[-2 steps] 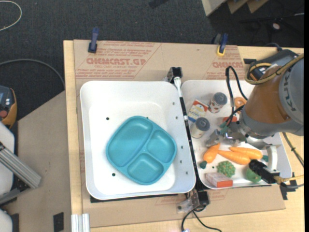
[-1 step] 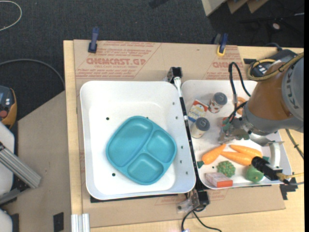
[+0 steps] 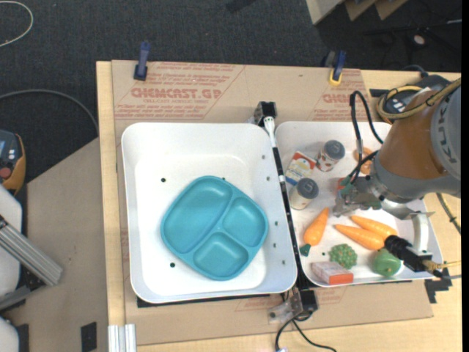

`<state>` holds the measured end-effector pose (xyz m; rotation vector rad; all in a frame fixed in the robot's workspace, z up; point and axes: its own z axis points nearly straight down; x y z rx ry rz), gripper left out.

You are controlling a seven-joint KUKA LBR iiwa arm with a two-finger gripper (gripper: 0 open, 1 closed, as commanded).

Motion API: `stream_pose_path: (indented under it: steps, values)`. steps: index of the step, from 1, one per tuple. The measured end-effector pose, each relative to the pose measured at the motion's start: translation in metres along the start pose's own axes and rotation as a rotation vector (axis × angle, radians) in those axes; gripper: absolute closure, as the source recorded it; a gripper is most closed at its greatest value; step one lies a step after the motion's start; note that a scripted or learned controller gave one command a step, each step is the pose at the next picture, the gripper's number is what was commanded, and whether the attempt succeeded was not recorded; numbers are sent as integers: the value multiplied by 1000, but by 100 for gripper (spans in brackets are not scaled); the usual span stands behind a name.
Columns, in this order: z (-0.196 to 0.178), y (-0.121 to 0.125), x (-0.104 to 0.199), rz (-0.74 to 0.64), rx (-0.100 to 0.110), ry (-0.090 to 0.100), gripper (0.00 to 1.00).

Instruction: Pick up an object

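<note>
Worktop (image 3: 183,86): brown board, printed lettering, blue clamp (image 3: 141,51) and yellow clamp (image 3: 337,66) at far edge. Two white bins noted side by side. Left bin (image 3: 146,196) carries a teal divided tray (image 3: 214,227), approx. central. Right bin (image 3: 308,134) carries the small items. Arm (image 3: 418,152), grey w/ orange band, is seen entering from right, over right bin. Gripper (image 3: 350,200) is positioned low in right bin, just above a carrot (image 3: 364,235); jaws' state cannot be told. Second carrot (image 3: 316,226) lies left of gripper, nr. bin divider. Green apple (image 3: 386,264), broccoli (image 3: 342,255) and pink-red block (image 3: 332,273) observed along near wall. Two grey-lidded jars (image 3: 333,152) recorded toward far side.
</note>
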<state>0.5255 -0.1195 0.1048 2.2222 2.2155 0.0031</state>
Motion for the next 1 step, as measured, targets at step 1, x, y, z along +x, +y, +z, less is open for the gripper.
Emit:
stream_pose_path:
  steps: [1]
  values:
    - [21, 46, -29, -4, 1, -1, 100]
